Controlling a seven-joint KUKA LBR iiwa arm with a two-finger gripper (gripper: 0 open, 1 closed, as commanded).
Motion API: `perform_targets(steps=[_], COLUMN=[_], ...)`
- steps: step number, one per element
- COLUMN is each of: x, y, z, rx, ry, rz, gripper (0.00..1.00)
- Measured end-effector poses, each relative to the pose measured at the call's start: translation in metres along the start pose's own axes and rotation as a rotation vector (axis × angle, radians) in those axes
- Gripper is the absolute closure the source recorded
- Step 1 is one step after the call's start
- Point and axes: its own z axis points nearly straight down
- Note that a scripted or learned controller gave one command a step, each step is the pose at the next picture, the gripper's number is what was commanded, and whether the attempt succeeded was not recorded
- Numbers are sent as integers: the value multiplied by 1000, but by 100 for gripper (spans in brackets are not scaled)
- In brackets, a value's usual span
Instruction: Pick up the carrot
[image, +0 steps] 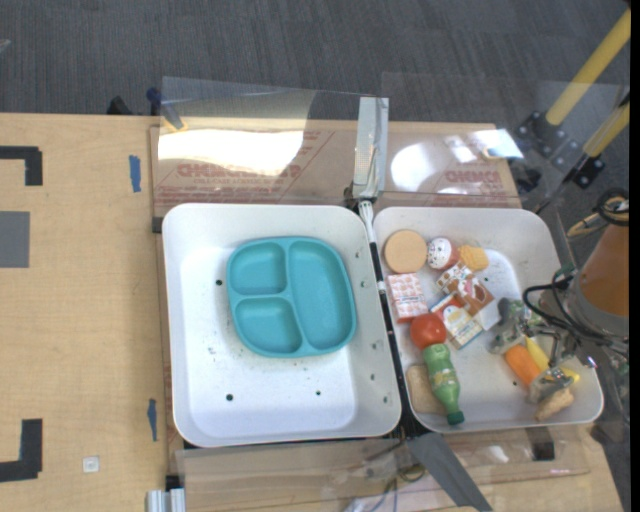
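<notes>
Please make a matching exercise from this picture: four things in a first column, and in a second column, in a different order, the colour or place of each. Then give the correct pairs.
Things:
1. divided plate
2. carrot
3. bottle
4. round cookie

Descriptions:
A. green, near the right bin's front edge
B. teal, in the left bin
C. tan, at the right bin's back left
D. orange, beside the gripper at the right bin's right side

Pairs: 1-B, 2-D, 3-A, 4-C

Fixed overhead camera, slanted, both bins (190, 330)
</notes>
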Motion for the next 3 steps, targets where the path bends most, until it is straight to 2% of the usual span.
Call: perform_targets(steps=[2, 3], x=[-6, -10], y=[26, 26], z=[-1, -13], rx=[1, 5], ry=[3, -8], rz=[72, 70], gripper=[0, 100])
